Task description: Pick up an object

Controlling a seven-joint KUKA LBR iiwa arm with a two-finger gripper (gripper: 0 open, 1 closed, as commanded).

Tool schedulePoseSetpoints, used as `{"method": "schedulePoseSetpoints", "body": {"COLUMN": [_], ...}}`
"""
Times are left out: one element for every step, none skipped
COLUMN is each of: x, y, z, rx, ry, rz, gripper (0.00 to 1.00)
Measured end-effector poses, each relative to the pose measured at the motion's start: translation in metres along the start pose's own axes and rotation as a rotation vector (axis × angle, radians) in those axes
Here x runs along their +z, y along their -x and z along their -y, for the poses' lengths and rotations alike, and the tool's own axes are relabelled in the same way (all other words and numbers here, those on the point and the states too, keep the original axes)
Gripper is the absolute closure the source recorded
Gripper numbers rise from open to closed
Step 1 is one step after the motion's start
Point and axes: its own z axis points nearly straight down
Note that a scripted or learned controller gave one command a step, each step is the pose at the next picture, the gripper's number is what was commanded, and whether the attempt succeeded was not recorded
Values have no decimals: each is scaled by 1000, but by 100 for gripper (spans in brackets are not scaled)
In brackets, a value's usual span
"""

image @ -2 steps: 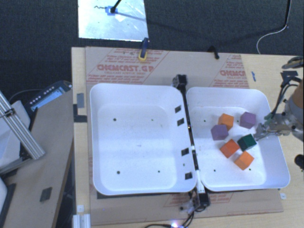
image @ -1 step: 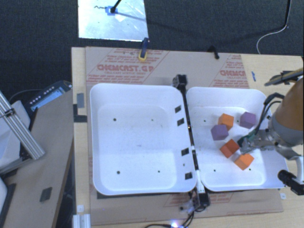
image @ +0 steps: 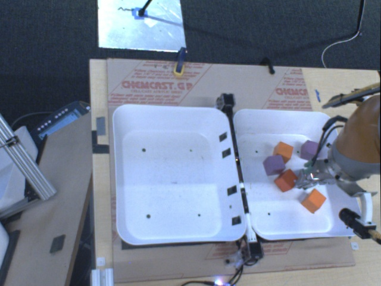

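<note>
Arm cut off at right edge; gripper fingers too small to read; purple block partly hidden behind arm.

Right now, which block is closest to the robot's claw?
The red-orange block in the middle of the right bin. The gripper sits right beside it, while the two purple blocks and the other two orange ones lie farther off.

We count two white bins side by side on the bench. In the right bin we see five blocks: three orange blocks and two purple blocks, clustered together.
</note>
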Motion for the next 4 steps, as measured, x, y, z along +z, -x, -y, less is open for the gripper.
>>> {"method": "schedulePoseSetpoints", "body": {"x": [-18,32,30,20], "y": [-4,-23,-53,-50], "z": [21,22,-66,-63], "rx": [1,-2,-10,-7], "ry": [-18,-21,-12,-15], "rz": [-9,-10,-9,-8], "gripper": [100,100,100,100]}}
